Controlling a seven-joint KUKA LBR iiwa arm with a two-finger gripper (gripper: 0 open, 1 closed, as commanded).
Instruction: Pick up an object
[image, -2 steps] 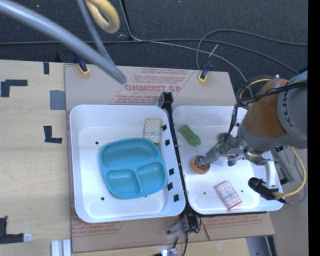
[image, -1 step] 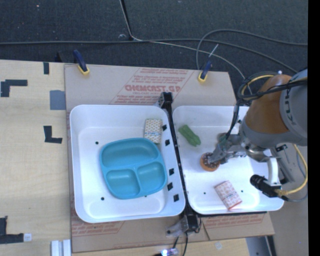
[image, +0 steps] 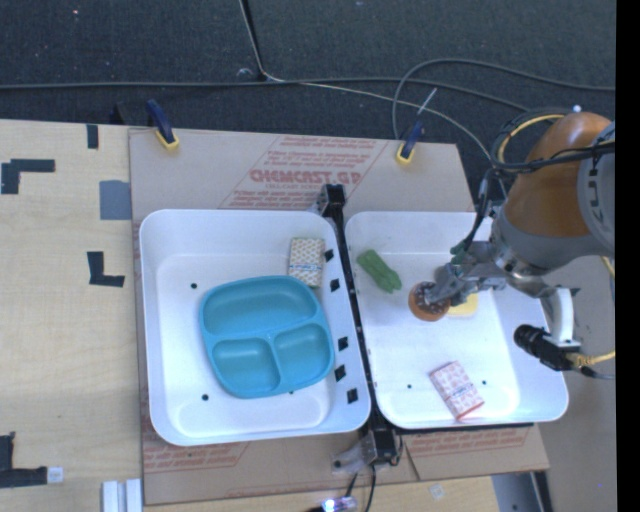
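In the camera view my gripper (image: 436, 294) hangs low in the right bin (image: 520, 400), right over a small round brown object (image: 431, 310). A yellow piece (image: 464, 307) lies just to the right of the brown one. A green oblong object (image: 379, 270) rests to the upper left of the gripper. A pink-and-white patterned packet (image: 457, 389) lies near the bin's front. The brown object is partly hidden by the gripper, and I cannot see if it sits between the fingers.
The left bin (image: 170, 400) holds a blue divided plate (image: 267, 334) and a small patterned box (image: 306, 260) at its back right. A black divider (image: 345, 300) runs between the bins. Cables (image: 430, 100) loop above the right bin.
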